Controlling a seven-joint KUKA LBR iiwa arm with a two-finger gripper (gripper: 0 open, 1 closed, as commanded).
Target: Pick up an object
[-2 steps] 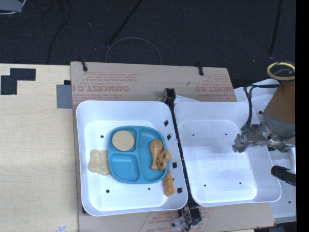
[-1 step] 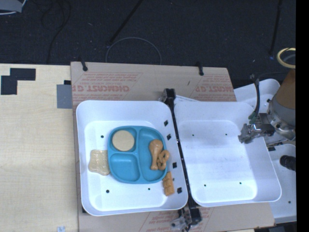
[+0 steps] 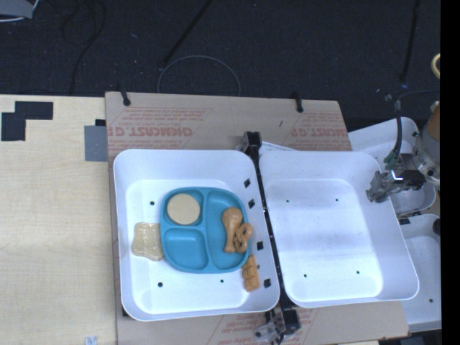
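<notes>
Camera view: a blue tray (image 3: 188, 249) sits in the left bin (image 3: 136, 171), holding a round tan disc (image 3: 182, 208) and a brown pretzel (image 3: 236, 230). A pale toast piece (image 3: 147, 241) lies just left of the tray, a small brown piece (image 3: 250, 273) at its lower right. The gripper (image 3: 382, 185) hangs at the right bin's (image 3: 402, 264) right rim, well apart from them; whether it is open or closed, I cannot tell.

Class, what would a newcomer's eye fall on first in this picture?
The bright blue plate in the left bin stands out, with a round tan disc and a knobbly brown piece in its compartments. The tool sits at the right bin's right edge.
</notes>
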